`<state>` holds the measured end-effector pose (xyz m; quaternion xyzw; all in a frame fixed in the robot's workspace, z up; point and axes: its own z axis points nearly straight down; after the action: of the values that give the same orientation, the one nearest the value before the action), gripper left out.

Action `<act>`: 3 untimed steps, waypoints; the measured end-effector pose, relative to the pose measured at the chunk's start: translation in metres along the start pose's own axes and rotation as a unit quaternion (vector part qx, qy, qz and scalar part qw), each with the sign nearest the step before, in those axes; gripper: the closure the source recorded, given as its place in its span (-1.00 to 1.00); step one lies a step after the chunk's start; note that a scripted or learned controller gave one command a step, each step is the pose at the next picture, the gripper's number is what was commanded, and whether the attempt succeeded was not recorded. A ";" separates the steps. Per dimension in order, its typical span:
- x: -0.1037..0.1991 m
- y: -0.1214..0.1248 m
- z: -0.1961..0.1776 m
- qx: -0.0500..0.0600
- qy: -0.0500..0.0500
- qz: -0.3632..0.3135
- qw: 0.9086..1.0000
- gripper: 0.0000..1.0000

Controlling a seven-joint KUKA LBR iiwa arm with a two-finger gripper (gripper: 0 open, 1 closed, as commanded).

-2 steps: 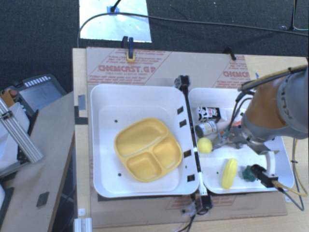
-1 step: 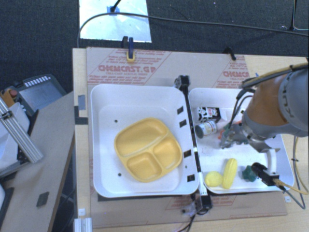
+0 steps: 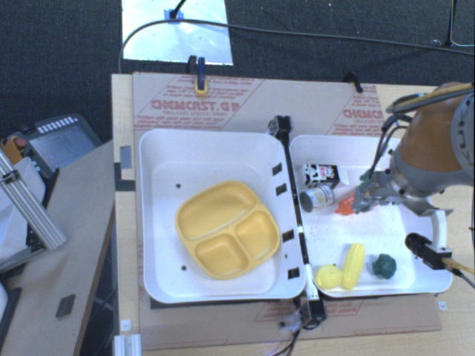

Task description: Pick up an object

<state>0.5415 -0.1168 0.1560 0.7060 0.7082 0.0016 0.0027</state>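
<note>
Two white bins sit side by side on the counter [image 3: 245, 99], and the pick is under way in the right bin [image 3: 375, 145]. The left bin [image 3: 159, 199] bears a yellow divided tray [image 3: 226, 228], lying apart from the arm's work.

The gripper [image 3: 361, 199] is low in the right bin, its tip at a small orange object [image 3: 345, 207] that lies on the bin floor just right of a tilted can [image 3: 318, 197]. A black-and-white carton [image 3: 320, 173] lies just behind the can. Whether the jaws are apart or together cannot be told: the wrist and its cabling hide them from this slant. The orange object seems to rest on the floor, touching or just beside the tip, so I judge no lift has been made yet.

Near the front wall lie a yellow lemon-like piece [image 3: 328, 276], a corn cob [image 3: 353, 264] touching it, and a dark green lump [image 3: 384, 265], all well clear of the tip.

As I read it, the approach and descent are done; closing firmly on the orange object and raising it free of the bin are left. The can close beside it could be nudged or caught.
</note>
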 end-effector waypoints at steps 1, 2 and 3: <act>-0.009 0.003 -0.048 0.000 0.000 0.000 1.000 1.00; -0.010 0.005 -0.102 0.000 0.000 -0.001 1.000 1.00; 0.052 -0.005 -0.101 0.002 0.002 -0.003 1.000 1.00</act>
<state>0.5357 -0.0647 0.2564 0.7037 0.7105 0.0010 -0.0001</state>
